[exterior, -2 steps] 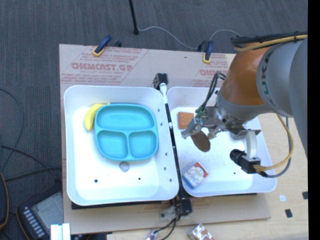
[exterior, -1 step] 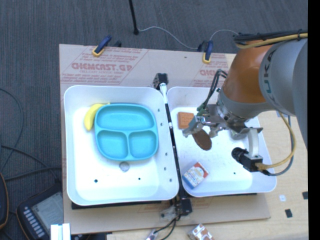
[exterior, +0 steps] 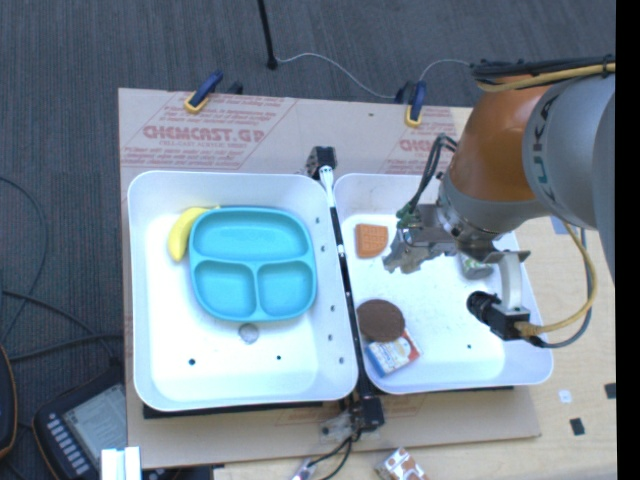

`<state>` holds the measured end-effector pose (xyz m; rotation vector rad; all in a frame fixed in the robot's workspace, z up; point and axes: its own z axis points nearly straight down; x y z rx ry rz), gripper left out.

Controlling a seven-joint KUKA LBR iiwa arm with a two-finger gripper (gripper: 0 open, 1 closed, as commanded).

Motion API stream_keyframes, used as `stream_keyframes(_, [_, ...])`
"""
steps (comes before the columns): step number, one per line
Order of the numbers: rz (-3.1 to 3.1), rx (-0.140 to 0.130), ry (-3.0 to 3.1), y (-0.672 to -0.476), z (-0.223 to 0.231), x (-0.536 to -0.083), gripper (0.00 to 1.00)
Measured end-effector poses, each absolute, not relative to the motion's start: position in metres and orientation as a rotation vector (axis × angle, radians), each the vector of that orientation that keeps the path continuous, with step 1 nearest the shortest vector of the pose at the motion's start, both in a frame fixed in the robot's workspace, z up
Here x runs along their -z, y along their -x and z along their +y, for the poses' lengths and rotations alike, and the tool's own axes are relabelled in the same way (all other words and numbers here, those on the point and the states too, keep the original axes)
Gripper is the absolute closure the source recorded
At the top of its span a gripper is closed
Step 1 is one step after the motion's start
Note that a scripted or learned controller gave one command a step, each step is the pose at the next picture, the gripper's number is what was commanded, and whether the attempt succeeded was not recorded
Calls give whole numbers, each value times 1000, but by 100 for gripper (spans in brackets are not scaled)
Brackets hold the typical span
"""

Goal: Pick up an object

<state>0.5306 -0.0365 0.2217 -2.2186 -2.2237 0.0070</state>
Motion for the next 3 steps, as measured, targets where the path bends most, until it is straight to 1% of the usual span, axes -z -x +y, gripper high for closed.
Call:
stream_keyframes(1, [-2223,-8,2219,-531,-37,-222,0])
stream_keyframes(2, [-2223,-8,2219,-531,-37,-222,0])
stream_keyframes(3, [-2218,-5,2222,-524,-97,-124,0])
